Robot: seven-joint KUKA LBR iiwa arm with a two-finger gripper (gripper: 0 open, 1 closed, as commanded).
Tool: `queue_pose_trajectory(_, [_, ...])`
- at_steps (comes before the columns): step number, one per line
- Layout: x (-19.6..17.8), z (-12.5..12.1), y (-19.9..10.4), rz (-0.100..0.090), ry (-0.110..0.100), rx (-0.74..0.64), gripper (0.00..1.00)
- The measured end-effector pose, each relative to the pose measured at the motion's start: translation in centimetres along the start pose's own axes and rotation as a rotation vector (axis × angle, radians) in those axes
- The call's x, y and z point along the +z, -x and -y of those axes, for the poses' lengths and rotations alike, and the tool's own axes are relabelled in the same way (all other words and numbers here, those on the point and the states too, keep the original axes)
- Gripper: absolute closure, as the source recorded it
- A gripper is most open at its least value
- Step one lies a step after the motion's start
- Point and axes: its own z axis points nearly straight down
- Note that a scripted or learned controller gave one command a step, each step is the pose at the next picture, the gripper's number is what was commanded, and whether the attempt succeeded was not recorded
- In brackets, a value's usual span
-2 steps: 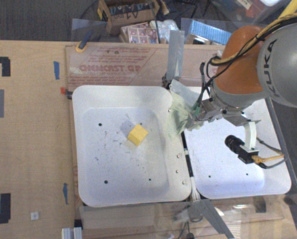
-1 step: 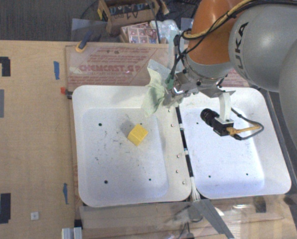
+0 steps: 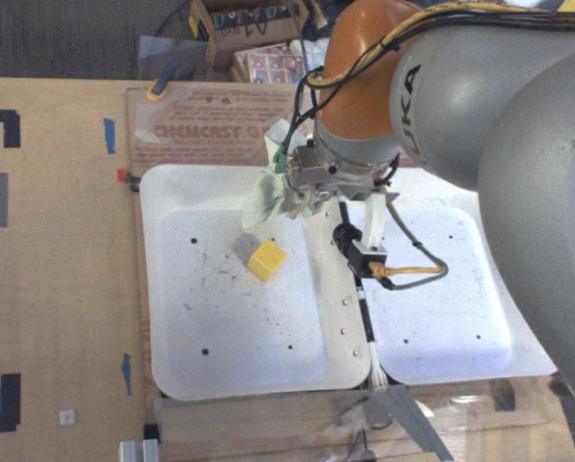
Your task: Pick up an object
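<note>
Pale green cloth [image 3: 261, 203] hangs off the gripper [image 3: 292, 198] over the left bin's [image 3: 171, 354] upper right corner; fingers hidden, can't tell whether they pinch it. Yellow block [image 3: 266, 260] sits on that bin's floor, just below the cloth. Right bin [image 3: 480, 354] alongside.

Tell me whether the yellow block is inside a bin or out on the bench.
Inside. The yellow block lies on the floor of the left bin, within its raised white rim, apart from the gripper.

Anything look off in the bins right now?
A pale green cloth hangs crumpled over the left bin at its upper right, by the gripper. The yellow block sits tilted, otherwise fine.
</note>
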Motion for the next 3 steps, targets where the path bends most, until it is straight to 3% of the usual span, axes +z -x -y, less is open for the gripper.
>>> queue_pose_trajectory(1, [2.0,-2.0,1.5,0.000,0.002,-0.361,1.00])
queue_pose_trajectory(2, [1.0,-2.1,1.5,0.001,0.006,-0.360,1.00])
queue_pose_trajectory(3, [-0.1,-3.3,-3.4,0.002,0.008,-0.489,1.00])
